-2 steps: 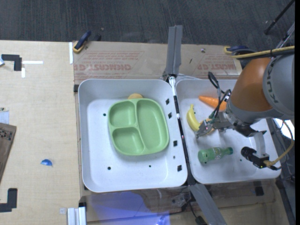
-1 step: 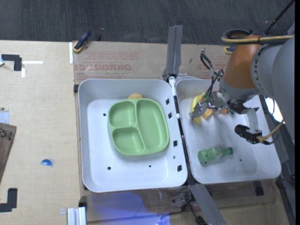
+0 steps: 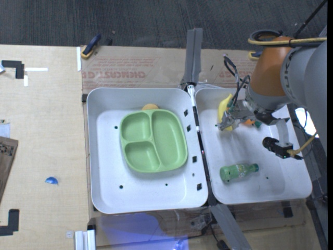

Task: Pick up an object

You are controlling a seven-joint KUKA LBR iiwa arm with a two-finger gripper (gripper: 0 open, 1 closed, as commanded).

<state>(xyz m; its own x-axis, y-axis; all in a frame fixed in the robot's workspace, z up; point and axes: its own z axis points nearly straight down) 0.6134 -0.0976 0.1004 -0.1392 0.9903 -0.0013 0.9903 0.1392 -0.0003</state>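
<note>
Gripper (image 3: 227,124): low in the right bin's upper left part, beneath the grey arm with its orange band; finger state impossible to tell.
Yellow object (image 3: 224,107): touching the gripper from above, near the bin's back wall; whether gripped, unclear.
Green bottle (image 3: 238,172): lying on its side, lower in the same bin, well apart from the gripper.
Right bin (image 3: 296,191): white, shallow.
Left bin (image 3: 104,191): white, just beside.
Green tray (image 3: 153,140): three compartments, centred in the left bin.
</note>
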